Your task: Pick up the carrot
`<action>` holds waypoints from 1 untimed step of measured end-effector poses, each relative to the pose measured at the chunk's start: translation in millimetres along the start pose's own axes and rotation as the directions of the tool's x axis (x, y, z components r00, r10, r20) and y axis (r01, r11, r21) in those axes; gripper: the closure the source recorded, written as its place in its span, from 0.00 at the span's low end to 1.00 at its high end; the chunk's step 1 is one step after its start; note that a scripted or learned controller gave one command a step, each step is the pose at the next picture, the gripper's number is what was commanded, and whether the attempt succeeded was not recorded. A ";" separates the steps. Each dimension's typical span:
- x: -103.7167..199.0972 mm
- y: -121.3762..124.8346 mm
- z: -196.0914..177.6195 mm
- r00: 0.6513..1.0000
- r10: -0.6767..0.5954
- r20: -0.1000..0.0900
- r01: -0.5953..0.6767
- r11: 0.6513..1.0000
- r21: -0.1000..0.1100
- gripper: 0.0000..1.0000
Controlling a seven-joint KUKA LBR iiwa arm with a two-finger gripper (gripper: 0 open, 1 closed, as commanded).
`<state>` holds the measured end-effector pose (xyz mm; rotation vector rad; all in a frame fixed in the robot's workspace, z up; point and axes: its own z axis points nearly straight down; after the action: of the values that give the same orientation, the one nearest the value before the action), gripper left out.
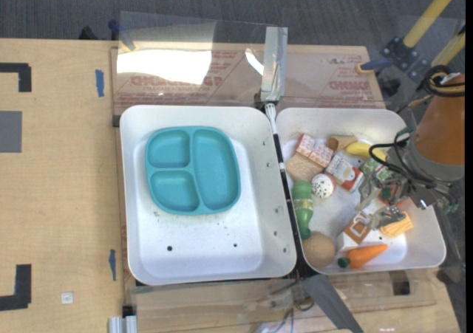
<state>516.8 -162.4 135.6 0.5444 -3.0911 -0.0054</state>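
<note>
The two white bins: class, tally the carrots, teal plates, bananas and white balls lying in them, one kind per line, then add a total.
carrot: 1
teal plate: 1
banana: 1
white ball: 1
Total: 4

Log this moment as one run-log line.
task: pick up carrot | carrot: lying at right bin front edge, ungrasped | arm: above bin's right side | teal tray: left bin

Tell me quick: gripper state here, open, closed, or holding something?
Gripper: cannot be told; it sits over the clutter in the right bin. The carrot lies apart from it, near the bin's front edge.
</note>
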 end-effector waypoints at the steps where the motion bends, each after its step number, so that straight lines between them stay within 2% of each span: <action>1: 22.0 -58.7 -100.7 0.941 -0.340 0.006 0.340 0.941 0.008 1.00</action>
<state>516.6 -225.3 236.1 1.0722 -2.9591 0.0033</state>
